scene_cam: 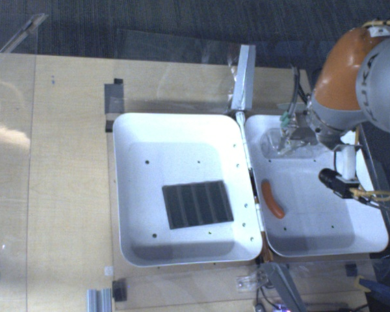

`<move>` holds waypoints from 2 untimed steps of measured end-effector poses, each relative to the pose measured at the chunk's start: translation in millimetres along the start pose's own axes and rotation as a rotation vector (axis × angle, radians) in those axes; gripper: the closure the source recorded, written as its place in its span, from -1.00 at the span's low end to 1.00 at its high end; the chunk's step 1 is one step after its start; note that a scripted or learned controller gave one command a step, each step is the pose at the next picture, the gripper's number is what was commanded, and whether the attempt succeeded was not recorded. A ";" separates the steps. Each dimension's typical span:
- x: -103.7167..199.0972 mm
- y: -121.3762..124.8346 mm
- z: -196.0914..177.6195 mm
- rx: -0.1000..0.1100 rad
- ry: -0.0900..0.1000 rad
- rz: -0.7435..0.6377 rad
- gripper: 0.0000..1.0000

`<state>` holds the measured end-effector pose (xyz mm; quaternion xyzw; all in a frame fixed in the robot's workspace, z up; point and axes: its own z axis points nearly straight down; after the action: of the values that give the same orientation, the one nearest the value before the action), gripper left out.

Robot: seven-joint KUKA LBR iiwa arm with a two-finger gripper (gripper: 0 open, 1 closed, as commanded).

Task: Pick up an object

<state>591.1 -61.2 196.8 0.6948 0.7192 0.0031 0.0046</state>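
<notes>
A small orange sausage-shaped object (273,199) lies in the right bin (325,239), near its left wall. A dark grey ribbed rectangular pad (197,204) lies flat in the middle of the left bin (136,174). My gripper (287,137) hangs over the far left corner of the right bin, up and a little right of the orange object and well apart from it. Something pale and translucent (273,142) shows just under the gripper, too blurred to name. The arm's orange band (341,70) sits above the wrist.
The raised walls of the two bins meet in a narrow divider (252,181). A metal post (242,83) stands behind that divider at the back. Wooden bench (58,194) extends to the left of the bins.
</notes>
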 end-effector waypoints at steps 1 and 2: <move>-0.1 -0.1 0.1 0.000 0.000 0.000 -1.00; -23.9 -47.2 64.5 0.007 0.003 -0.227 -1.00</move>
<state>545.5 -86.8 131.8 0.6089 0.7932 0.0011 0.0015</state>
